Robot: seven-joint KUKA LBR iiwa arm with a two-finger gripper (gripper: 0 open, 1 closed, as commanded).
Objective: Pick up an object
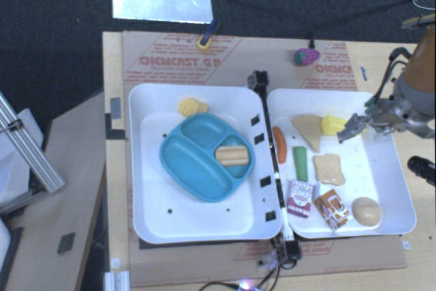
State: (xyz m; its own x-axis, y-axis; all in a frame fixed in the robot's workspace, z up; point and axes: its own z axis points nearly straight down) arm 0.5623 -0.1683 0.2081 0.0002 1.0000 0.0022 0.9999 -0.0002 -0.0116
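In the left bin (146, 215) a blue divided plate (197, 167) carries a tan roll (232, 156); a yellow waffle piece (193, 106) lies just behind it. The right bin (398, 187) holds an orange carrot (279, 142), green stick (300, 163), cheese wedge (308, 129), toast (328, 169), two cartons and an egg-like lump (366, 211). The hand (355, 126) hovers beside a yellow lemon (333, 124), fingers spread, grasping nothing.

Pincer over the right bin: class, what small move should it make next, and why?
Probably ease left and down onto the yellow piece. The pincer hangs just beside it in the right bin, with nothing visibly held, so this looks the nearest pick.
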